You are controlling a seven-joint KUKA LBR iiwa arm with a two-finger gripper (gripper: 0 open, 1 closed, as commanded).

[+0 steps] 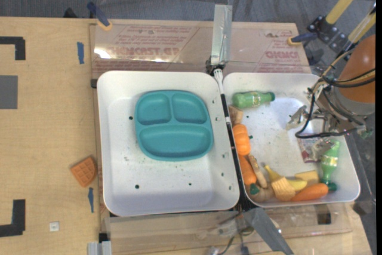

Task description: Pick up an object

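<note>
— cardboard bench (42, 128), two white bins?
— yes. left bin (113, 188) holds a teal divided plate (173, 125); right bin (286, 83) holds a green bottle (253, 98), carrots (241, 140) and other toy food.
— gripper (316, 128)?
— over the right bin's right side; whether it's clenched or released, can't tell.

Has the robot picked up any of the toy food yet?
Not yet, it seems. Done: the arm has reached over the right bin, and the gripper hangs low near a green bottle at its right side. In hand: nothing I can make out. Left: grabbing and lifting something. The other green bottle, the carrots and the rest lie in that bin, and the teal plate sits in the left bin.
</note>
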